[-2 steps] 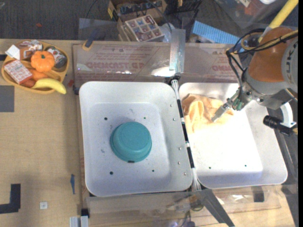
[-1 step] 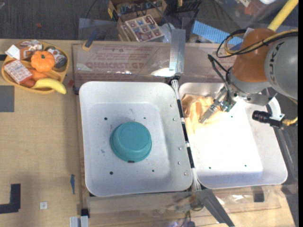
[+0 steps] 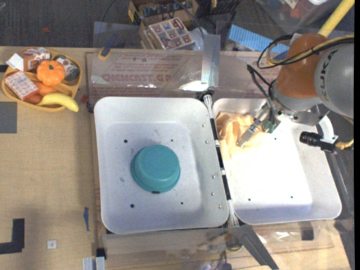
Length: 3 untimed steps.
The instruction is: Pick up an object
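A teal bowl (image 3: 156,168) sits upside down in the left bin (image 3: 112,207). The arm (image 3: 315,72) reaches in from the right, its gripper (image 3: 247,135) slanting down-left over the right bin (image 3: 292,207), fingers narrowly parted around nothing, tips touching a crumpled pale orange cloth (image 3: 232,124) in that bin's far-left corner.

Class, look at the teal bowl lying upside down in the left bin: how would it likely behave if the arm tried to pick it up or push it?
The bowl looks rigid and probably light. Resting rim down, it should slide rather than roll or tip. Its smooth, rounded sides may slip from a grip.
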Each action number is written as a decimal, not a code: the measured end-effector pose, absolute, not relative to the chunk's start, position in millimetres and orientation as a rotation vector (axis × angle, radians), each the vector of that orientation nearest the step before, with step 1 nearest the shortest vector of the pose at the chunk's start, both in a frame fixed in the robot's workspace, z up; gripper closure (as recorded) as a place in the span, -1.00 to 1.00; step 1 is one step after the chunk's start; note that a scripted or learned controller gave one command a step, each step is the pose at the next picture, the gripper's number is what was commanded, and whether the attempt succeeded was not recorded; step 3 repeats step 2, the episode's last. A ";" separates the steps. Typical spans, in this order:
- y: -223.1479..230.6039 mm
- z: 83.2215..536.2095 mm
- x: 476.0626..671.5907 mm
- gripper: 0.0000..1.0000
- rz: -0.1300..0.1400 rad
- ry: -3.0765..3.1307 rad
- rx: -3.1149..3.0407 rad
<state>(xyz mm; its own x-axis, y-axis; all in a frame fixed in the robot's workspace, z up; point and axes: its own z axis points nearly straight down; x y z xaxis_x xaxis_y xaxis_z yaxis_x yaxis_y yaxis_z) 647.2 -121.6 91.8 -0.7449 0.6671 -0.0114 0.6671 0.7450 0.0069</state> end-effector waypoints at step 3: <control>-121.6 91.8 647.2 -1.00 0.004 2.922 1.117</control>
